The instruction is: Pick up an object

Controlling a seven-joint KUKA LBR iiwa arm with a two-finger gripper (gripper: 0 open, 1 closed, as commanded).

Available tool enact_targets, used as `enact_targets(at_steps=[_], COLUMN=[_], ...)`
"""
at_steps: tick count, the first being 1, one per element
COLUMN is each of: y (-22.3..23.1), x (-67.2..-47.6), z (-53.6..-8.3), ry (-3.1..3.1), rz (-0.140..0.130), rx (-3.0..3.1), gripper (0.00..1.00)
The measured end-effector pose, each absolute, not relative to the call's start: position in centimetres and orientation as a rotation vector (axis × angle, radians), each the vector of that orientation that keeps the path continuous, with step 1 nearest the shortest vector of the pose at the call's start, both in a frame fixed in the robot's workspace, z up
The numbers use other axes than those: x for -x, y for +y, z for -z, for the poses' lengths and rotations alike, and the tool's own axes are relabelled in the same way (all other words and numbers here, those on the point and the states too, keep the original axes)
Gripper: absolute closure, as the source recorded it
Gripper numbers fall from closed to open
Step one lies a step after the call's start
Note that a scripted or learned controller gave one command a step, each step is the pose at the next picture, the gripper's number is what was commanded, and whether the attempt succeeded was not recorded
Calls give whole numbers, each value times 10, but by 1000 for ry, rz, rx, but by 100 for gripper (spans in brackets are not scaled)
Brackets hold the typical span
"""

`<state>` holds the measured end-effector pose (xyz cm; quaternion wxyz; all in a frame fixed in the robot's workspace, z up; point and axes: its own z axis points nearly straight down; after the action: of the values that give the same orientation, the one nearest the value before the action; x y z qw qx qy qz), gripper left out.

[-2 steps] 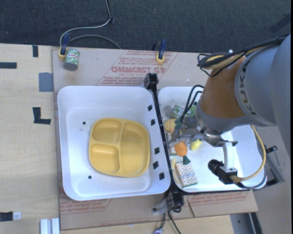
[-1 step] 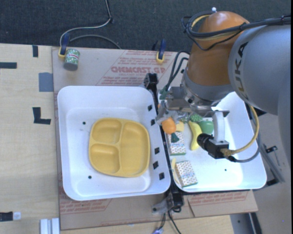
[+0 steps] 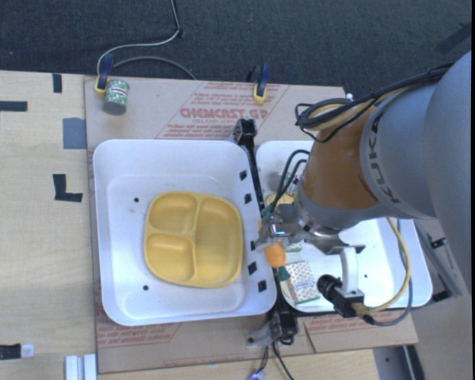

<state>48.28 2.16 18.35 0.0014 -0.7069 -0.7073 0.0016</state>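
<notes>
The arm (image 3: 364, 165) reaches in from the right and hangs low over the right bin (image 3: 380, 291), its grey and orange bulk covering most of that bin. The jaws sit somewhere beneath the wrist, near the bin's left wall – hidden, so I cannot tell whether they are released or clenched. Just below the wrist, at the bin's left side, lie a small orange ball (image 3: 275, 254) and a patterned packet (image 3: 302, 280), close beside each other. The left bin (image 3: 115, 212) holds a yellow divided plate (image 3: 194, 238) with three compartments, lying flat near its middle. On the desk (image 3: 32, 212) beyond the bins – at the cardboard's far left corner – stands a small can (image 3: 115, 95)
</notes>
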Motion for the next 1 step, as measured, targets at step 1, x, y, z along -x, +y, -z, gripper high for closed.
enact_targets(at_steps=[1], y=[79], x=[-500], z=[-222], ry=[-2223], rz=[-2], rx=[2218], gripper=[100])
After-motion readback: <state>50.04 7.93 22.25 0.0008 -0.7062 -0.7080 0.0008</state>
